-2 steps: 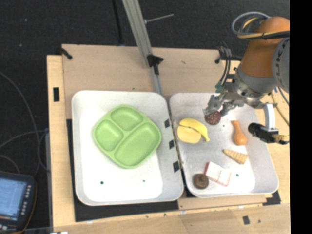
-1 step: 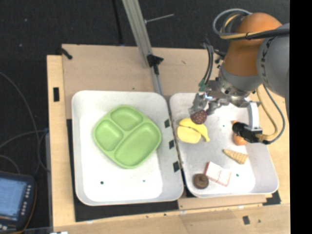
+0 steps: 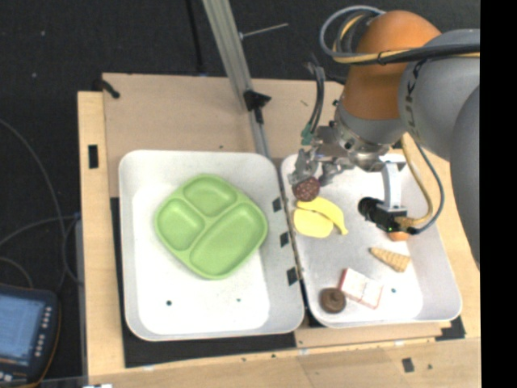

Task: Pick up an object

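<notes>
Green divided plate (image 3: pixel 212 225) noted in left bin (image 3: pixel 137 297). In right bin, claw (image 3: pixel 306 170) seen at upper-left corner, apparently closed on small reddish-brown round object (image 3: pixel 306 189). Banana (image 3: pixel 321 217) lies just below, long axis roughly left-right.

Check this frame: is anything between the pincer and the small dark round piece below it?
Nothing visible. The pincer sits directly above the dark round piece at the right bin's left edge. The yellow banana lies just below it, beside rather than between.
</notes>
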